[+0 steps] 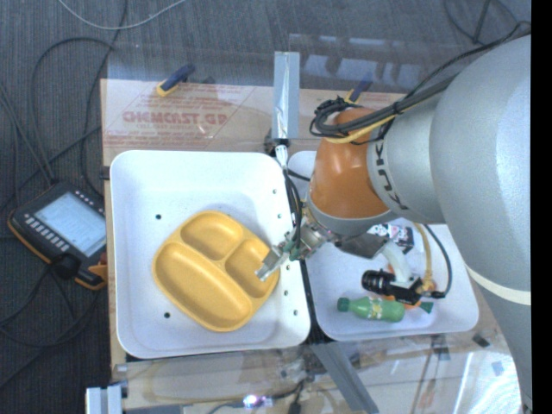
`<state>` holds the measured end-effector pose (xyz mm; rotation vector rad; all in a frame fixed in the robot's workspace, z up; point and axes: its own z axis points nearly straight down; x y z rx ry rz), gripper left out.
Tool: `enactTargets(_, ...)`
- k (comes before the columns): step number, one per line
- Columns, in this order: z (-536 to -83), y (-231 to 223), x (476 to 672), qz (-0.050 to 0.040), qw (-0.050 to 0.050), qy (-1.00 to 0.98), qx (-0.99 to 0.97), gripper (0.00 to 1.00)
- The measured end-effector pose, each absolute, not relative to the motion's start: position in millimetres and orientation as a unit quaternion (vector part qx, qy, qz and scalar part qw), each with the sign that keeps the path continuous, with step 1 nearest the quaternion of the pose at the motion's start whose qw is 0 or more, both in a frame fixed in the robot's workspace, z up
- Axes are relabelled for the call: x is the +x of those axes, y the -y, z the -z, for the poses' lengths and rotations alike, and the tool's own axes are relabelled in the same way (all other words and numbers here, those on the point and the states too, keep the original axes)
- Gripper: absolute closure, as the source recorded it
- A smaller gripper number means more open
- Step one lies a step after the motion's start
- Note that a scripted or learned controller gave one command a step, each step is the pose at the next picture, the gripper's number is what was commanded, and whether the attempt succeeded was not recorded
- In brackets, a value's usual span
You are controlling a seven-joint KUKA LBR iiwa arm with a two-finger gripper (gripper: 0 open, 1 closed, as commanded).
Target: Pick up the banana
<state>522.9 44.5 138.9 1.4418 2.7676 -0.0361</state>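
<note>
My gripper (pixel 269 267) hangs low over the left bin (pixel 138 197), at the right edge of a yellow compartment plate (pixel 211 270). Its tip sits over the plate's right-hand compartment, close to the wall between the two bins. The plate lies flat in the middle of the left bin, and I see nothing resting on it. The grey arm with its orange band (pixel 345 175) reaches in from the right. It hides the back and left part of the right bin (pixel 457 313).
A green bottle (pixel 371 309) lies on its side near the front of the right bin. A black-and-white printed packet (pixel 398 231) peeks out beside the wrist. Outside the bins, a handheld pendant (pixel 60 227) lies at the left.
</note>
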Motion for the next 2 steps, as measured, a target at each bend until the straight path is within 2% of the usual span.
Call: enactTargets(2,-137.2,-45.5,522.6,0.0116,0.013,-0.888,0.459,0.0)
